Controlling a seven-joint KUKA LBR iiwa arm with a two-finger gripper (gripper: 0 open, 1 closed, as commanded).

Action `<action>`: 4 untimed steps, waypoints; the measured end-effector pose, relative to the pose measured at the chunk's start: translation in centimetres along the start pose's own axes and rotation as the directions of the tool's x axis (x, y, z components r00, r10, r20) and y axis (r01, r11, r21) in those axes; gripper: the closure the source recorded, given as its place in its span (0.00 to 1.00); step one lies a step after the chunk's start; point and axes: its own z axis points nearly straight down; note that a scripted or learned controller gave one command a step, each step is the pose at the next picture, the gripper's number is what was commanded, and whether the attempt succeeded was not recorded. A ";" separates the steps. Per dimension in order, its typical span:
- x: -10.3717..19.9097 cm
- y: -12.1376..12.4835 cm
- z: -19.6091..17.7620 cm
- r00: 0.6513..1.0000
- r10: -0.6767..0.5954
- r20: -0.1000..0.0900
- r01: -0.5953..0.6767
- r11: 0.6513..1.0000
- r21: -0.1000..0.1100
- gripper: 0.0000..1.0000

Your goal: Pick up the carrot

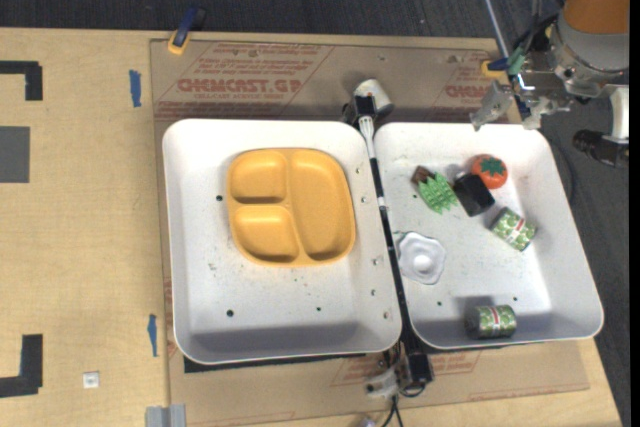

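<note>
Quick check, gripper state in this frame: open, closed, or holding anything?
Gripper: cannot be told; it hovers at the far rim of the right bin, with no item seen between its tips.

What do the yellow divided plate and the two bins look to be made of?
Yellow plate: likely moulded plastic, matte with a soft sheen, with smooth rounded compartment edges. Left bin and right bin: probably thin formed white plastic with rounded corners, slightly glossy and speckled with dark marks; coated metal cannot be ruled out.

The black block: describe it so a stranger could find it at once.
Look in the right white bin, toward its far side. The black block lies between a spiky green toy and an orange-red round toy with a green top. It is the only dark thing there.
</note>
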 end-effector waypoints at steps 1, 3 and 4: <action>5.6 -5.4 12.7 0.990 -0.145 -0.001 0.145 0.990 0.001 0.00; 3.8 -8.1 11.7 1.000 -0.001 -0.001 0.001 1.000 0.002 0.00; -7.2 -4.7 -5.4 0.997 -0.083 0.003 0.083 0.997 -0.003 0.00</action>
